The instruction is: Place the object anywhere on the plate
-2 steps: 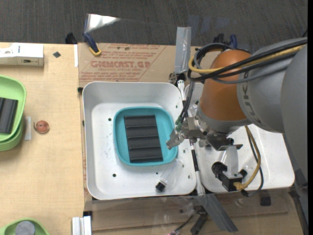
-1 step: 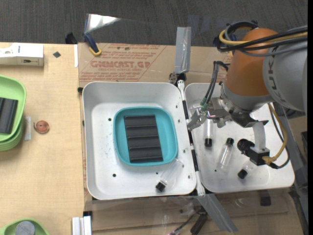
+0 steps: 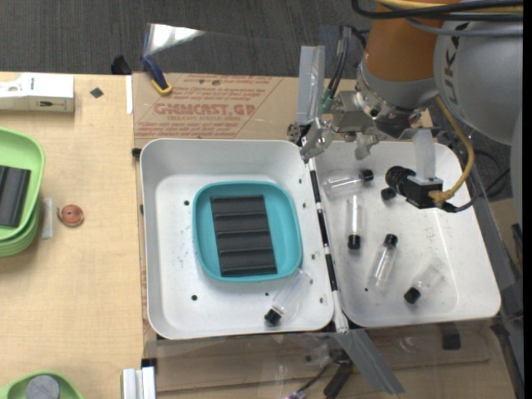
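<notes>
Over the right bin [image 3: 474,298] hung the arm [image 3: 432,32], big and grey with its orange band, wrist low near the bin's far edge. Its gripper [image 3: 345,144] sat just above the divide between the two bins, and whether the jaws were spread or pressed together could not be told from this angle; nothing showed between them. Left bin [image 3: 162,248] next, and in it the teal plate [image 3: 287,223], carrying a dark ridged block [image 3: 243,233] and no vial. So the job looked barely begun, by my reading: a pick and a carry across were both left to do. Down to the small stuff: clear vials with black caps lay scattered in the right bin, one [image 3: 354,224] near the divider, another [image 3: 382,260] beside it. One more vial [image 3: 281,306] lay in the left bin, just off the plate's near corner.
</notes>
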`<state>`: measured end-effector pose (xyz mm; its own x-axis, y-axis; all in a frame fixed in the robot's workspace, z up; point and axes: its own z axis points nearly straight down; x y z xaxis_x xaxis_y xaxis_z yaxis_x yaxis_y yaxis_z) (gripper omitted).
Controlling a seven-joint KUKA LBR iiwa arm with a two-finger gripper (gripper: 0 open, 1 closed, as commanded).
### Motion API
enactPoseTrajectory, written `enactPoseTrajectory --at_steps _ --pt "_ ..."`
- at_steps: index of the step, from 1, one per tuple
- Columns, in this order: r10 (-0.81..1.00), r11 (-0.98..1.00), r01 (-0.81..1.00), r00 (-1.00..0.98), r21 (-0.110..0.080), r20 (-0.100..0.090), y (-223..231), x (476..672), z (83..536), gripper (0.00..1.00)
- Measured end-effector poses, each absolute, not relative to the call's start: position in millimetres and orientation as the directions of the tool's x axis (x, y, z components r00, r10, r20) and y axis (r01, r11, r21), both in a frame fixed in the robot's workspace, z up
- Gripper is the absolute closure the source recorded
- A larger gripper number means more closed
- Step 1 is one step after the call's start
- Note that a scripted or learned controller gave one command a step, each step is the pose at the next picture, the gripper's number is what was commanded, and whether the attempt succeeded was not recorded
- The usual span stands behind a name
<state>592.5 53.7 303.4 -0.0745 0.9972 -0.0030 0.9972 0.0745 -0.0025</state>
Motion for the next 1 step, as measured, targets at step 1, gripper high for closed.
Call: enactPoseTrajectory --at_steps 1 --pt "0.997 0.074 0.997 -0.074 -0.003 -0.003 53.7 592.5 303.1 0.0"
